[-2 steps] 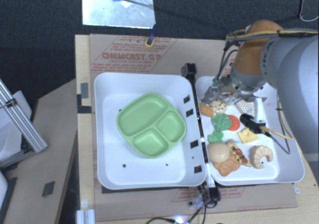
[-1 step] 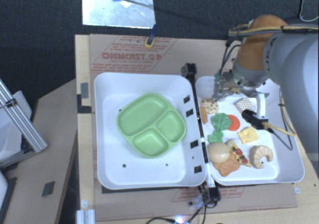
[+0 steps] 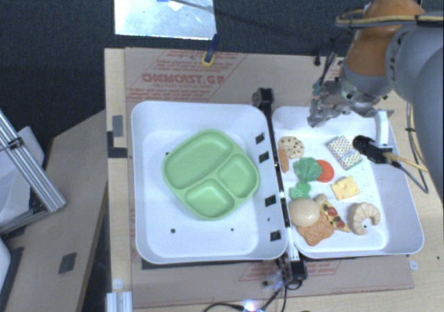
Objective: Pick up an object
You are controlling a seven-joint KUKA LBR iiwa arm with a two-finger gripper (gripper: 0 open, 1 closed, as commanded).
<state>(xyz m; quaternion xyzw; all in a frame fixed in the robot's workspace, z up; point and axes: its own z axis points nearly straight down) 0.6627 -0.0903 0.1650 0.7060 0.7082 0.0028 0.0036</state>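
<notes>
I'm in at the upper right of the frame, my gripper (image 3: 314,120) over the top left corner of the right bin (image 3: 397,196), on bare white floor. Whether my grip is wide or narrow, I cannot tell from this angle, and there's nothing I can see held in it.

The pickings sit below me in the frame, all in this same bin. Nearest is the speckled cookie (image 3: 291,145), just under my tip and apart from it. A thin orange stick (image 3: 284,159) lies beside it against the bin's left wall. The blue-and-white patterned box (image 3: 344,151) is off to the right. Mid-bin there's a green leafy piece (image 3: 305,168) touching a red slice (image 3: 325,171), and a yellow cheese wedge (image 3: 345,188) to their right. Lower down, the pale round bun (image 3: 304,212) crowds a pizza slice (image 3: 332,215) and a brown waffle (image 3: 316,234), with a croissant (image 3: 363,216) at the lower right.

Across the divider, the left bin (image 3: 149,137) holds a green divided plate (image 3: 210,174) in the middle, well away from me
</notes>
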